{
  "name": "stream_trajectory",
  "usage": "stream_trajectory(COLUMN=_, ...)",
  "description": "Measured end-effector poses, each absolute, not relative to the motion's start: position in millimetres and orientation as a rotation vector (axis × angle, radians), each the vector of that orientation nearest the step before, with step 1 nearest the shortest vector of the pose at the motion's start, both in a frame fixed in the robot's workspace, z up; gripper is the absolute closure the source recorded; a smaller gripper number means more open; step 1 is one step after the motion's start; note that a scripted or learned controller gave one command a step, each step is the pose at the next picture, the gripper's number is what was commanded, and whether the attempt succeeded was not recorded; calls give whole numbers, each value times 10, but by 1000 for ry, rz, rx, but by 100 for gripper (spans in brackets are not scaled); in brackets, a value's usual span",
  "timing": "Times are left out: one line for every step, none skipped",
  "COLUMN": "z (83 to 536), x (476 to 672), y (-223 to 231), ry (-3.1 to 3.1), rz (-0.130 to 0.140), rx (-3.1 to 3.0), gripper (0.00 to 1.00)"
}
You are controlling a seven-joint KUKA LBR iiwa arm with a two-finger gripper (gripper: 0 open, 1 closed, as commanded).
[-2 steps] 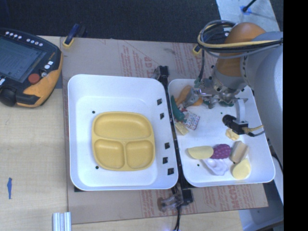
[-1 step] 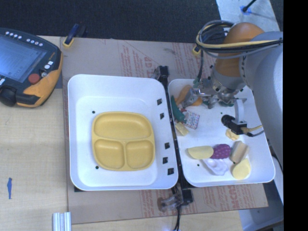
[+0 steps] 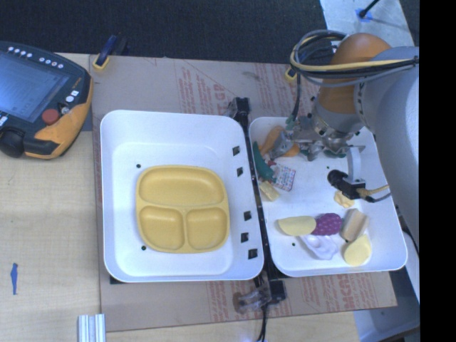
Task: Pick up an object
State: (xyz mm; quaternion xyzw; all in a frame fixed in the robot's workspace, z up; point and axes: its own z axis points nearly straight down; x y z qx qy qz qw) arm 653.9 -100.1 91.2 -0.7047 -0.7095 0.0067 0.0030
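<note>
My gripper (image 3: pixel 293 142) hangs low over the far left part of the right bin (image 3: pixel 381 262), under the grey arm with its orange band. Right beside it lie an orange piece (image 3: pixel 270 140), a green piece (image 3: pixel 263 168) and a small patterned packet (image 3: pixel 284 178). Along the bin's near side sit a pale yellow oval (image 3: pixel 296 225), a purple piece (image 3: pixel 328 224), a white crumpled thing (image 3: pixel 322 245), a tan block (image 3: pixel 353 224) and a yellow wedge (image 3: pixel 358 250). Nothing shows as held by the gripper.
The left bin (image 3: pixel 121 141) holds a yellow divided plate (image 3: pixel 183 208). A teach pendant (image 3: pixel 39 98) lies on the bench at the far left. A small yellow piece (image 3: pixel 268 191) rests against the wall between the bins.
</note>
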Motion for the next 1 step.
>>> stream_trajectory(z=1111, x=6565, y=-1112, ry=-2224, rz=3, rx=-2219, gripper=0)
